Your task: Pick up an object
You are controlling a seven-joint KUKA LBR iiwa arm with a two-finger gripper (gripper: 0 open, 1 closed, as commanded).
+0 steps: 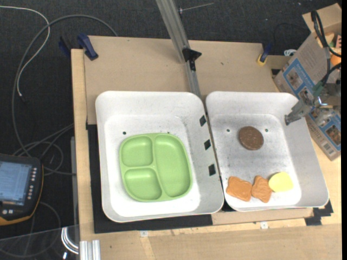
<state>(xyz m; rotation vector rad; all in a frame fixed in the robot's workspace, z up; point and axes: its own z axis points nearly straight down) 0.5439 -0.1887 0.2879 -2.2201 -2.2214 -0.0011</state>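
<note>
The right bin holds a round brown cookie near its middle. Along its front edge lie two orange crackers and, touching the second, a yellow piece. My gripper hangs over the bin's far right corner, up and to the right of the cookie and well apart from every object. Nothing is visibly held in it. The arm behind it is mostly cut off by the frame's right side.
A green three-compartment plate lies in the left bin. A slanted metal pole comes down to the bins' far seam. A printed box stands off the bench at right, a teach pendant and cables at left.
</note>
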